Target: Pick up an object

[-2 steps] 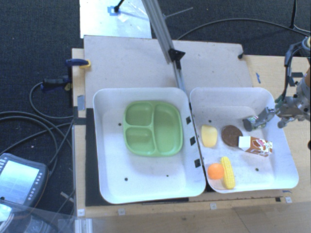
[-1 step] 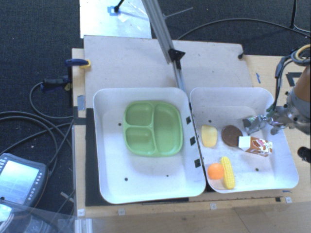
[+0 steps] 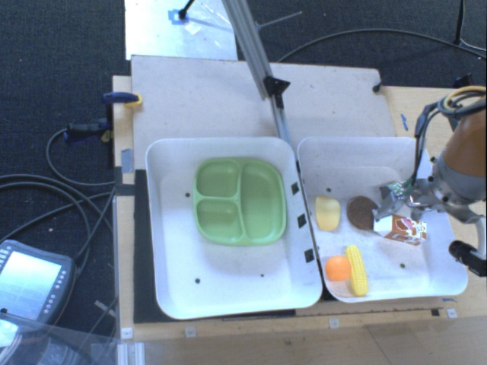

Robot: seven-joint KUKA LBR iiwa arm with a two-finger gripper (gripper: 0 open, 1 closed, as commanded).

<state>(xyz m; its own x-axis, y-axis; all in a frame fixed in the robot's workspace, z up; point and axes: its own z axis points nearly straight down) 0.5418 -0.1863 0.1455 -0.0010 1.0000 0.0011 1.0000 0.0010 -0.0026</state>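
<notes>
The right bin point(image 3: 358, 155) holds a pale yellow block point(image 3: 328, 213), a brown round disc point(image 3: 361, 212), an orange ball point(image 3: 338, 268), a yellow corn cob point(image 3: 356, 271) and a small brown-and-white carton point(image 3: 403, 230). My gripper point(image 3: 397, 205) reaches in from the right and hangs low over the bin, right above the carton's upper left edge and just right of the brown disc. The wrist hides part of the carton, and I cannot tell whether the gripper touches it.
A green divided plate point(image 3: 240, 201) lies in the left bin point(image 3: 171, 265). A slanted metal pole point(image 3: 251, 40) crosses the back of the bench. Cables and a teach pendant point(image 3: 27, 276) lie on the floor to the left.
</notes>
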